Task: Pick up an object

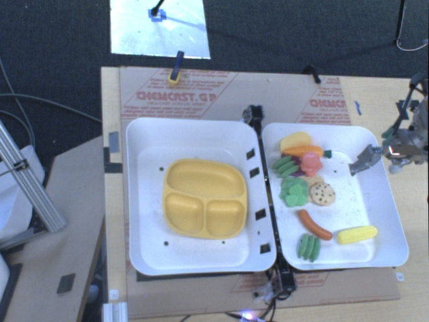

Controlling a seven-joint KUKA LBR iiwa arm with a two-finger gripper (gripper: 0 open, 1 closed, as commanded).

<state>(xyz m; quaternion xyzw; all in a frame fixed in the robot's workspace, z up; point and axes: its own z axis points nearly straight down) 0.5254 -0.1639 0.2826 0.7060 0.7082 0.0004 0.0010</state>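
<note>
The right bin holds several toy foods: a yellow piece, a carrot, a pink piece, a purple eggplant, broccoli, a cookie, a red sausage, a corn cob and green beans. My gripper hangs over the bin's upper right corner, right of the pile and apart from it. Its fingers stand open with only white bin floor between them.
The left bin holds a yellow divided plate. Black clips run along the divider between the bins. Bare floor lies in the right bin between the cookie and the gripper. Cardboard lines the bench under both bins.
</note>
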